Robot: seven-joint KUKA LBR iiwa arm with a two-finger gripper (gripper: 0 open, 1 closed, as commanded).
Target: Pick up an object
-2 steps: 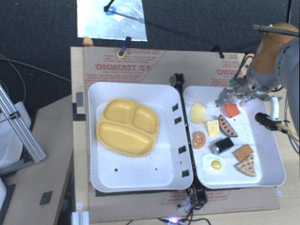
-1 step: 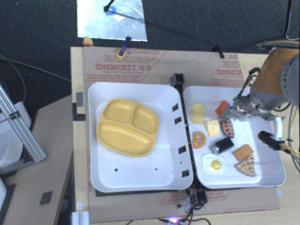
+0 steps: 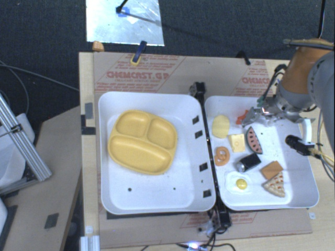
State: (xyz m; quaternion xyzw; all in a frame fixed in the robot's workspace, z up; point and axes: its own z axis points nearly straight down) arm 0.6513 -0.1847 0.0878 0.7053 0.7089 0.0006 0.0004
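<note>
Pincer [image 3: 260, 113]: at 1 o'clock of the right bin [image 3: 306, 163]; cannot tell whether it grips anything.
Nearest target: watermelon slice [image 3: 254, 139], just at 6 o'clock of the pincer.
Technique: descend vertically and centre over 1 item, clear of the bin wall.
Count: 2 bins; 1 yellow tray [image 3: 142, 141] in the left bin [image 3: 136, 195]; about 9 toy foods in the right bin.

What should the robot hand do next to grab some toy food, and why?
Probably lower a little onto the red piece. The end effector hovers at the far side of the right bin, right beside that piece, with nothing seen between its fingers. The watermelon slice lies just nearer as a second choice.
</note>
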